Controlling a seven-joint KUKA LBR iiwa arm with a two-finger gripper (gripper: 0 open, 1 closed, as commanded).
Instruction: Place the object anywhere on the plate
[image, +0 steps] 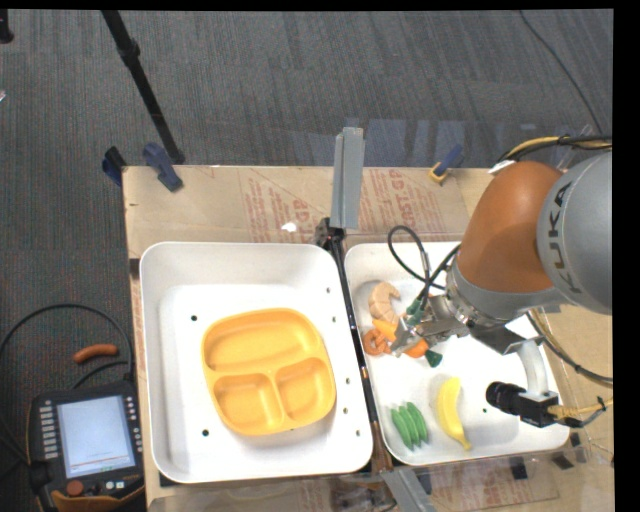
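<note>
The orange toy (377, 342) lies in the right bin (480, 452), by its left wall, just beside the gripper (408, 338); I cannot tell its grip. A banana (452, 411) and green pods (408, 423) lie nearer. The yellow plate (268, 370) sits in the left bin (165, 350).

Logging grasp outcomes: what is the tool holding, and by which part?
Cannot be told: the tool sits low over the orange toy, its tips hidden among the items.
</note>
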